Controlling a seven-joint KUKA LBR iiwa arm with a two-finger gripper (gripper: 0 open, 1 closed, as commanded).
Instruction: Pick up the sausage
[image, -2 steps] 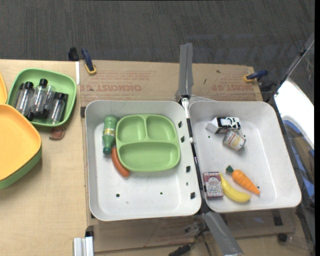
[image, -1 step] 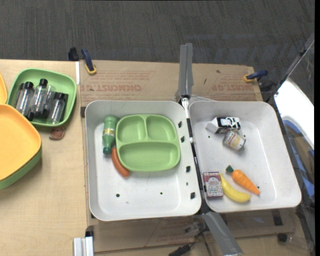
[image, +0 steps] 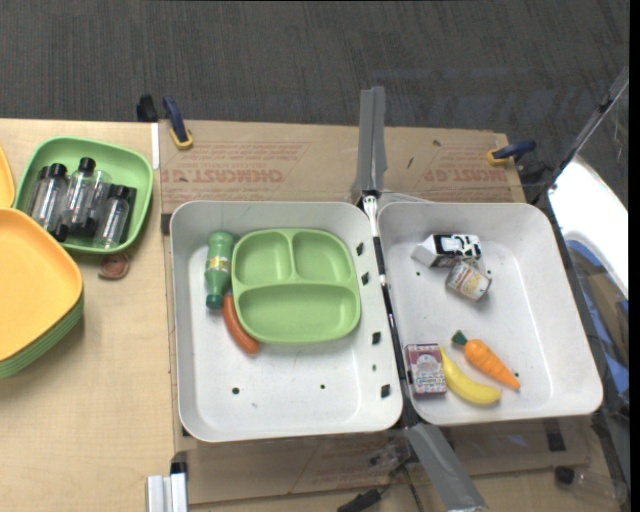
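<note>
The slim orange-red sausage (image: 240, 325) lay at left of centre, touching the green divided plastic plate (image: 295, 284); a grasp there probably could slip. The tool's state I cannot tell.

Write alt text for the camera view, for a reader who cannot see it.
An orange-red sausage lies in the left white bin, against the left edge of a green divided plate, below a green bottle. The right white bin holds a carrot, a banana and small packages.

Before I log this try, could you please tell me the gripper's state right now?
Gripper: cannot be told from the camera view; the sausage lies in the left bin.
</note>
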